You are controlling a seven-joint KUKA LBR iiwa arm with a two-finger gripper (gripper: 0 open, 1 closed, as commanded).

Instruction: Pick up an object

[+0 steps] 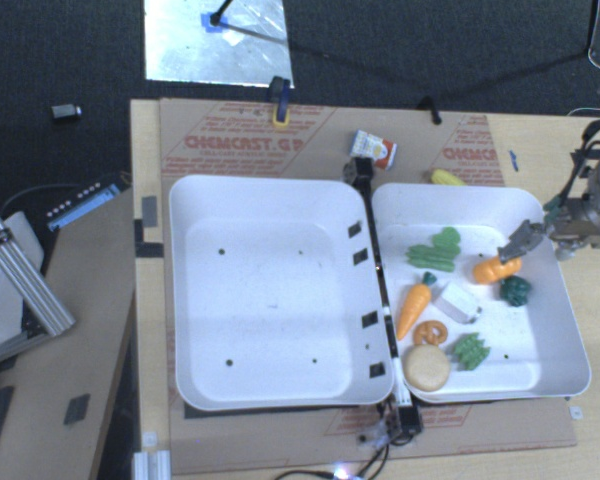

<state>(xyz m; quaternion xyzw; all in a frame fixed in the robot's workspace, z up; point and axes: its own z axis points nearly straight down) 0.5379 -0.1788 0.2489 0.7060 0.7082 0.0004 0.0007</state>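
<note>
Two white bins (270, 193), seven toy foods (414, 308)

Grey gripper (520, 240), metallic sheen on the fingers. Directly under its tips: orange object (496, 268), solid colour, no pattern. Just below-right of the tips: dark green broccoli-like piece (516, 290). Left of the tips: mid-green leafy item (435, 250). Further down-left: orange carrot (413, 308) with green top; white block (458, 303); tan pretzel (430, 333), looped; pale beige round bun (426, 368); green ridged piece (470, 351). Bin beneath the gripper (555, 363): plain white. Far-left bin (195, 268): white with small dark dots. Up-left of the gripper, outside the bin: yellow item (446, 178). Cardboard (240, 138): tan, red lettering.
</note>
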